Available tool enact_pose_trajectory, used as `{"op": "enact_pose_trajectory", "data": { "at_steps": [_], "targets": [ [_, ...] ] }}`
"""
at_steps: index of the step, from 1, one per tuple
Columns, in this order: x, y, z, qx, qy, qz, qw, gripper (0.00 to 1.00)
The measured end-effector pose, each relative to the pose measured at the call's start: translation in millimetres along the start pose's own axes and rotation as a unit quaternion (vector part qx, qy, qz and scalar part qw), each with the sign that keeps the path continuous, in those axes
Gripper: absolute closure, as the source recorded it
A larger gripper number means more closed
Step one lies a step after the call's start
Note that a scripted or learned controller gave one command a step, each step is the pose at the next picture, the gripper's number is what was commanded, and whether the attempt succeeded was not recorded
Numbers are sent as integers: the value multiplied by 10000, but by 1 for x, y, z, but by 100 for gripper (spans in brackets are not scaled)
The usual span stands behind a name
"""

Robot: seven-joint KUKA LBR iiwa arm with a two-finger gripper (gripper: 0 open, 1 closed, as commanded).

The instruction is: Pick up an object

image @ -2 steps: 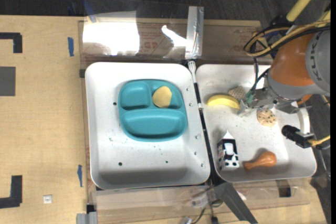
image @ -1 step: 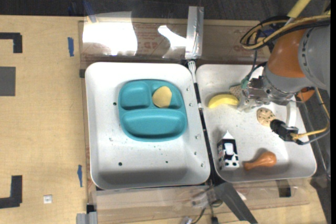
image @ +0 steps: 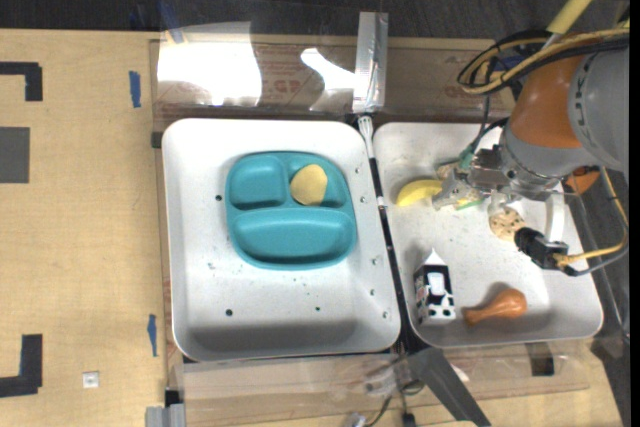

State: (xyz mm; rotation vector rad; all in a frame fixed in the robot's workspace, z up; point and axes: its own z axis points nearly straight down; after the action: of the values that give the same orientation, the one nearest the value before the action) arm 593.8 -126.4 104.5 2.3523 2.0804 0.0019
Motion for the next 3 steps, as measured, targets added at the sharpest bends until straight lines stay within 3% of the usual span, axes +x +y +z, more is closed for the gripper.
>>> {"op": "enact_pose_trajectory", "data": {
  "at_steps": [1,2,3],
  "targets": [
    [33,29,18,-12,-5,-392,9992,0],
    [61,13,-85,-38,4,-480,9988,0],
    [31,-1,6,5,-6,-843,9964,0]
  ]
}}
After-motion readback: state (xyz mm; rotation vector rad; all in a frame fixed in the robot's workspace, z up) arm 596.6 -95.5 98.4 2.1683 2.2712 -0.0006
